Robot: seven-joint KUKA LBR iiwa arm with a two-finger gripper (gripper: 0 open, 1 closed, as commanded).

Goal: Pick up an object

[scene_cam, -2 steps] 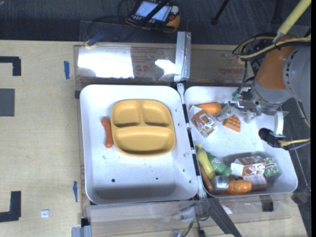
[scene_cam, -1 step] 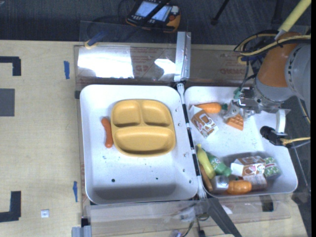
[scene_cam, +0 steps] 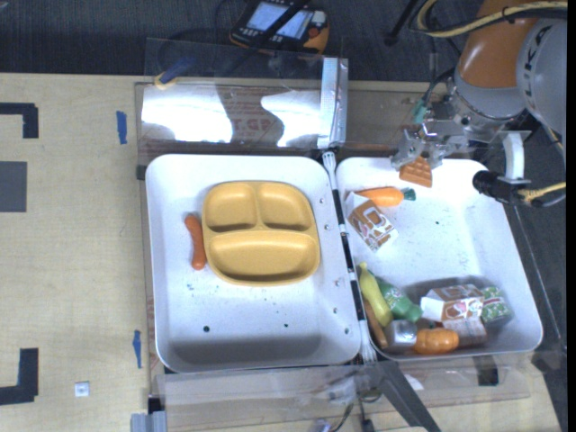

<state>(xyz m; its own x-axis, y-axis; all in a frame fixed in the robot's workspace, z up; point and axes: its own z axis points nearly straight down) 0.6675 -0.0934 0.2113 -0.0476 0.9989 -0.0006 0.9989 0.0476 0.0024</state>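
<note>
Orange wedge — upper right of the frame, above the right bin's far rim — sits pinched between the gripper's closed-in fingers; a carrot lies just below.

Arm cut off by top and right picture edges; only orange-banded wrist part shows. Hand small, cluttered with cables; finger state cannot be told. Small orange piece just under hand: whether gripped or merely beside it, unclear. Heap of packets in right bin overlaps, lower items partly hidden, labels unreadable. Banana partly tucked against bin wall. Handheld screen device above bins blurred. Table cut by left edge.
</note>
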